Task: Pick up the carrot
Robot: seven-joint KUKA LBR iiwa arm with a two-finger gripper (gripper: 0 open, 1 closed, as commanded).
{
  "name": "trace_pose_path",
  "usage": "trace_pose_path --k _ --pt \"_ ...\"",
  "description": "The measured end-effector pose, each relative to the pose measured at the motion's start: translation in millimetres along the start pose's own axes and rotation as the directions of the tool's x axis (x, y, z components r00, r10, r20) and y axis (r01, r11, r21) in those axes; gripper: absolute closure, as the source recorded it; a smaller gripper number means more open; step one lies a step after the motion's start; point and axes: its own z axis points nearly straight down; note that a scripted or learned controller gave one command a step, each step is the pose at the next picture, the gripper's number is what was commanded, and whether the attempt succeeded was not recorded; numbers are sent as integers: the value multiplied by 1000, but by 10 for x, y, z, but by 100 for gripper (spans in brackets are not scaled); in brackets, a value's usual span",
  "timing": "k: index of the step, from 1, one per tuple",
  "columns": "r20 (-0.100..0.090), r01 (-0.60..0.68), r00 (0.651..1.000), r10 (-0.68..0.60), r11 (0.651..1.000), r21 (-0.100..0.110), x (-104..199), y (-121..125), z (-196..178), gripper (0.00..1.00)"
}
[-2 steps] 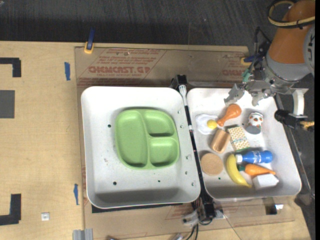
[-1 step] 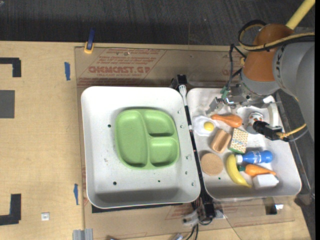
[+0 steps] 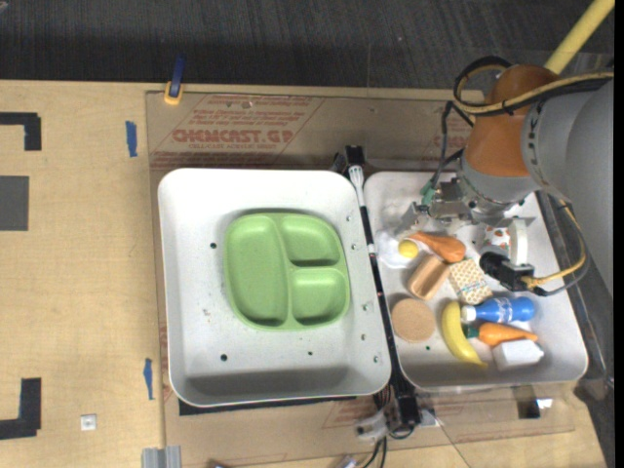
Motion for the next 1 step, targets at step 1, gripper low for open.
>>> trace_pose_path --k 1 --pt "-2 2 1000 -2 1000 -7 15 -299 -4 0"
